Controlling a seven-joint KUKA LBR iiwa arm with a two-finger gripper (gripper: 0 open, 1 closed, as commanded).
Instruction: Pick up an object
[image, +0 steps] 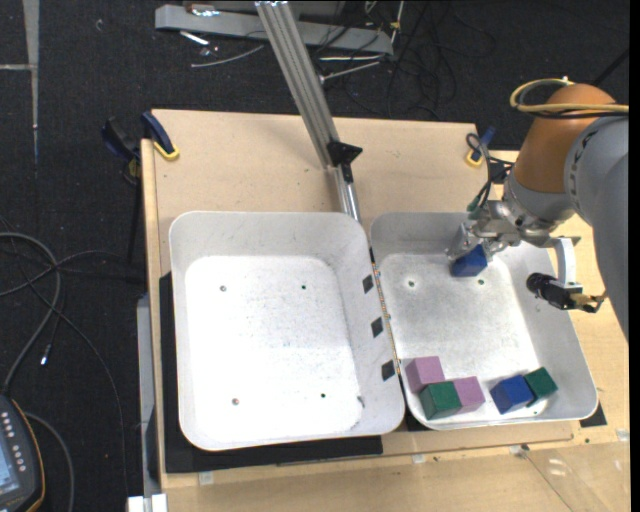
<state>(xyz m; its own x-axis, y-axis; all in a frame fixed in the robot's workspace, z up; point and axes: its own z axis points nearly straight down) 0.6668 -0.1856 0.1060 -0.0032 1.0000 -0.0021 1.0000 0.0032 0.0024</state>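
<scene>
Small blue block (469, 262): pinched at the fingertips of the two-finger metal gripper (474, 250), over the upper middle of the right shallow white bin (570, 345); whether touching the floor or just off it, cannot tell.
Gripper: reaching in from the right on the grey arm with the orange band (550, 150); fingers closed on the blue block (upper part of block hidden by them).
Pink cube (426, 372): near the front wall of the right bin, touching the dark green cube (439, 400) just below it.
Second pink cube (467, 393): just beside the dark green cube, on its right.
Darker blue cube (511, 392): front right corner, next to a smaller green cube (541, 383).
Left shallow white bin (190, 300): beside the right bin, rims meeting at the middle.
Wooden bench top (250, 160): under both bins, with clamps at the back corners.
</scene>
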